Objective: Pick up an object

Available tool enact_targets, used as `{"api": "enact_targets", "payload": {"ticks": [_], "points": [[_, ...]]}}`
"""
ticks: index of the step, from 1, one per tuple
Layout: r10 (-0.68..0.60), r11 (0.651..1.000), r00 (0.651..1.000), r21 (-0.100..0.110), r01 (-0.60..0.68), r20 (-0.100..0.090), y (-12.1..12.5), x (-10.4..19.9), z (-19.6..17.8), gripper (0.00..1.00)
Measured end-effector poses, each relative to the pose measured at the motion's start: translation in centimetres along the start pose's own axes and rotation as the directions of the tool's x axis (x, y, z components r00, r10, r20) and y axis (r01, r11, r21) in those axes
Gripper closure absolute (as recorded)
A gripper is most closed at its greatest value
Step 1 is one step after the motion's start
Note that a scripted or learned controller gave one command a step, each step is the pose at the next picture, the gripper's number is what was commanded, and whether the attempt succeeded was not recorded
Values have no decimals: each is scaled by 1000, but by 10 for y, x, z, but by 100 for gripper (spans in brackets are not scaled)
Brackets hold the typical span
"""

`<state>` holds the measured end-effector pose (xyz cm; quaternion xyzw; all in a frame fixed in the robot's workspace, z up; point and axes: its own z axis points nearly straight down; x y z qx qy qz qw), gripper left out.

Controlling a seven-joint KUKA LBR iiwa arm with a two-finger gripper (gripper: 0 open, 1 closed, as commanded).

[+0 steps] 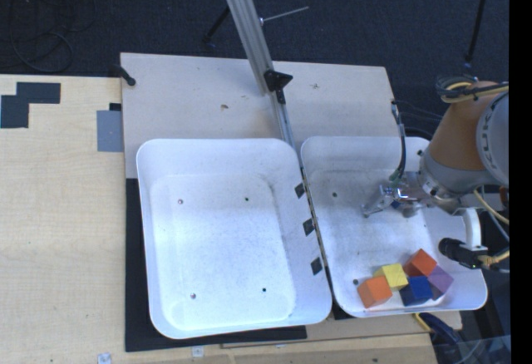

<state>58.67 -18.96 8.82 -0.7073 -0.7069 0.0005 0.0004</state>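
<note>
On the pale wooden counter (58,213) sit two shallow white plastic bins side by side, the larger left bin (220,238) and the right bin (366,179). The grey arm with its orange band (465,142) reaches over the right bin from the right, its metal end effector (374,206) low over the bin's middle; whether it is open or closed I cannot tell. In that bin's near corner, well apart from the end effector, cluster small blocks: orange cube (374,291), yellow cube (394,276), blue cube (416,291), red-orange cube (422,262) and purple cube (440,279).

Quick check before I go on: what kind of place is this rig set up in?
Probably a robotics lab test bench: two white bins on a board, loose cables on dark carpet, coloured blocks beside the arm's hand.
</note>
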Motion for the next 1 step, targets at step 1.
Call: {"api": "enact_targets", "payload": {"ticks": [1], "points": [[-3, 1000, 1000, -5, 3, 1, 59, -10, -3, 0]]}}
